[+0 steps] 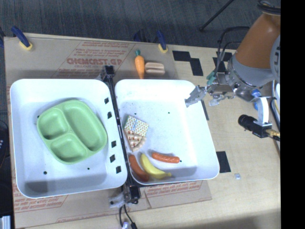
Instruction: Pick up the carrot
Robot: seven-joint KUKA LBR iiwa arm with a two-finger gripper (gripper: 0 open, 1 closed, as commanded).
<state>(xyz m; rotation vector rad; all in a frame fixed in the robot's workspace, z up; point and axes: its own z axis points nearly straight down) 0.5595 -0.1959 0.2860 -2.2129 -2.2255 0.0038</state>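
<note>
While the carrot (139, 65) lies on the bench (238, 185) just behind the right bin (202, 142), the tool (194, 97) hovers released at that bin's far right corner.

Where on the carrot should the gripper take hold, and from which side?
Grip the carrot across its orange middle, from above. It lies flat on the bench behind the right bin, green top pointing away, with a bun-like toy close beside, so close the gripper across its narrow width.
</note>
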